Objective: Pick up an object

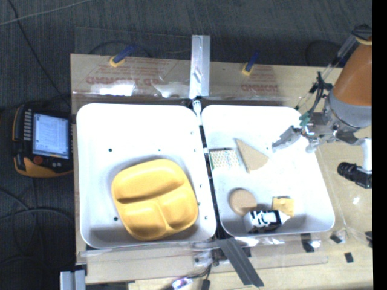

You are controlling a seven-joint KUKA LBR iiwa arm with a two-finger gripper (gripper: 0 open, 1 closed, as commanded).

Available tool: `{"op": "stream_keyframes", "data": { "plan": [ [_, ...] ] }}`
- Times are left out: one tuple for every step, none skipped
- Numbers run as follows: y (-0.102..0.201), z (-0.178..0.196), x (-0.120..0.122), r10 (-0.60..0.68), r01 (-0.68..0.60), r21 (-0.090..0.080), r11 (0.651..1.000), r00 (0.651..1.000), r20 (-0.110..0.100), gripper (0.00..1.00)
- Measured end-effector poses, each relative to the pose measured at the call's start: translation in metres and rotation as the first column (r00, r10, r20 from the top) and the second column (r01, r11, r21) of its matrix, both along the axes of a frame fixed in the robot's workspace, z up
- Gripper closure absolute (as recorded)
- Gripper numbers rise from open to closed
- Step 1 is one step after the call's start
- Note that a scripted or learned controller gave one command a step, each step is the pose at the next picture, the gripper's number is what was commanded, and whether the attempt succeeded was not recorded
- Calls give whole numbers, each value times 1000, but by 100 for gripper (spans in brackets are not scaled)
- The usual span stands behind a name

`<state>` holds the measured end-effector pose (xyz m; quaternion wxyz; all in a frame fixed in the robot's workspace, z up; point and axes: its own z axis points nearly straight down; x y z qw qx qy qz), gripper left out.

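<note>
Grey and orange, my arm (354, 89) is cut off at the right edge. Its gripper (284, 141) hangs over the right bin (314, 180), just beside the tan wedge (251, 154) (whether the fingers are spread, I cannot tell). The round tan disc (242, 200), a small yellow block (283, 205) and a blurry black-and-white object (264, 219) lie near the front wall. A yellow tray (155, 197) sits in the left bin (97, 138).

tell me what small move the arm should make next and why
Probably ease the gripper left and down toward the tan wedge, the closest thing to it in the right bin. The gripper hangs above the bin's upper right part with nothing between its fingers, and the wedge lies apart from the other pieces.
</note>
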<state>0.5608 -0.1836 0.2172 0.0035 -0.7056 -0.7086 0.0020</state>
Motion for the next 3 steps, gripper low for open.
{"op": "stream_keyframes", "data": {
  "plan": [
    [32,77,21,-44,44,-3,999,999,1,0],
    [70,-41,-2,-54,54,-2,999,999,-2,0],
    [34,-125,19,13,-13,-1,1000,1000,5,0]
  ]
}}
